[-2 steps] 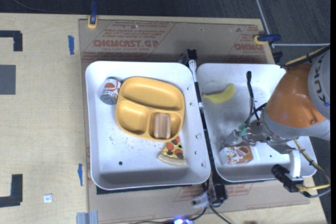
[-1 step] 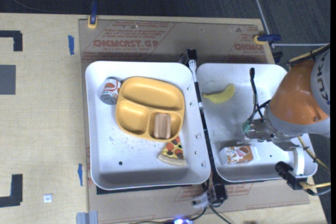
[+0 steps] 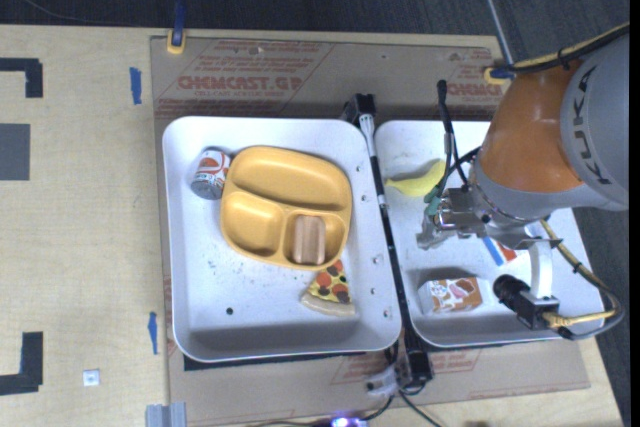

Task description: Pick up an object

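Note:
My gripper (image 3: 438, 223) hangs over the middle of the right bin (image 3: 575, 320), just below a yellow banana (image 3: 418, 179) that lies at the bin's upper left. A small white and red packet (image 3: 451, 294) lies near the bin's front wall, apart from the gripper. A thin blue and red item (image 3: 500, 252) pokes out from under the wrist on the right. The arm's orange band (image 3: 528, 140) covers much of the bin's far right side.
The left bin (image 3: 190, 305) holds a yellow divided plate (image 3: 262, 193) with a brown piece (image 3: 307, 239) in one compartment, a can (image 3: 209, 172) at the upper left and a pizza slice (image 3: 330, 287) near the front. Black cables (image 3: 525, 303) trail over the right bin's front corner.

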`<action>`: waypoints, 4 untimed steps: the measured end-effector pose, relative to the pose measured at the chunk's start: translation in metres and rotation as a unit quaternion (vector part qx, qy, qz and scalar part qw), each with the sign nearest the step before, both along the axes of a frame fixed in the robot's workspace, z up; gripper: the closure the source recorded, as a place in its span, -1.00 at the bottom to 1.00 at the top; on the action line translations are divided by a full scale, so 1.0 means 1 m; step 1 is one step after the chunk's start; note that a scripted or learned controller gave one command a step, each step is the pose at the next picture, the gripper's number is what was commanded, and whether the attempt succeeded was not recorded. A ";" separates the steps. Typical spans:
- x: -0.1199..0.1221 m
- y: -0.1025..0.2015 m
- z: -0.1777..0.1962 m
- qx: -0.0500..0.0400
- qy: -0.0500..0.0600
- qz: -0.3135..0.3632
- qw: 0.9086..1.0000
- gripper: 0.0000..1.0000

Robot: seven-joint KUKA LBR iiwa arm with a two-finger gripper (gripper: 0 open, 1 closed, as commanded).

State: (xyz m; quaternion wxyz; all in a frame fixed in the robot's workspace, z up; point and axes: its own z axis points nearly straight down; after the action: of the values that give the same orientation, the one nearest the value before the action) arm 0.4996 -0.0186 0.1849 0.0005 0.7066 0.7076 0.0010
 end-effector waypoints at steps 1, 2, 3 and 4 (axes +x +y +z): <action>0.000 -0.001 0.000 0.000 0.000 0.000 1.000 -1.00; 0.019 -0.076 -0.092 0.000 0.001 -0.001 1.000 -1.00; -0.015 -0.075 -0.096 -0.003 -0.009 0.000 1.000 -1.00; -0.015 -0.075 -0.096 -0.004 -0.009 -0.001 1.000 -1.00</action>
State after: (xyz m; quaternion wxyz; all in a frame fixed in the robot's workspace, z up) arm 0.4846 -0.0933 0.0893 0.0093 0.7072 0.7070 0.0046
